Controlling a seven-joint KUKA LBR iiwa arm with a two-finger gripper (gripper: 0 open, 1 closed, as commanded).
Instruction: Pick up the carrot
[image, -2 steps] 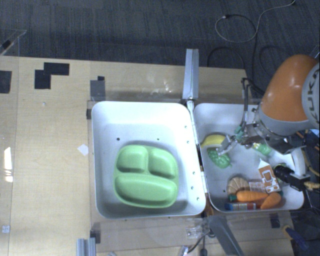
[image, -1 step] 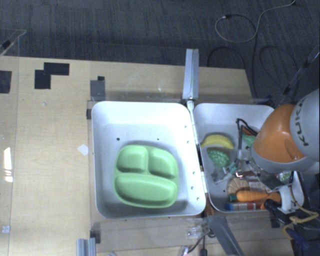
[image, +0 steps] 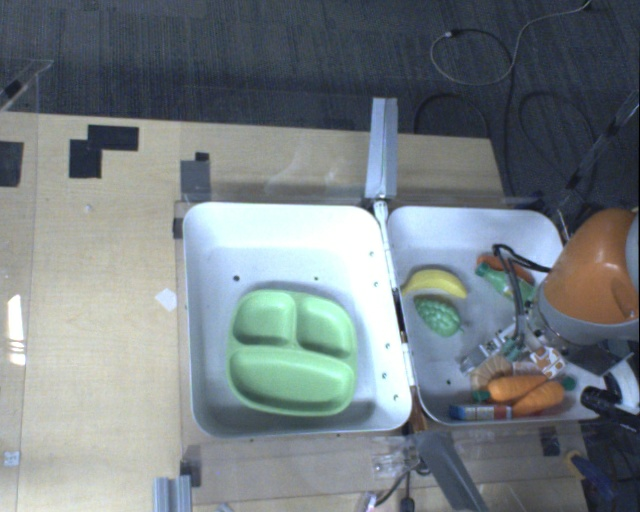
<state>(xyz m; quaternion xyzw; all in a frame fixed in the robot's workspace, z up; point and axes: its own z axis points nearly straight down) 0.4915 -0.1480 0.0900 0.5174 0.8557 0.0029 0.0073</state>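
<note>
The carrot is orange and lies near the front right corner of the right bin. A second orange piece lies against it on its right. My gripper hangs low in this bin, just behind and above the carrot, below the arm's orange band. Small metal parts and cables of the gripper overlap the carrot's rear edge. I see nothing lifted off the bin floor.
A yellow banana and a green knobbly toy lie in the right bin's left half. A marker rests along its front wall. An orange-and-green item sits at the back. The left bin holds a green divided plate.
</note>
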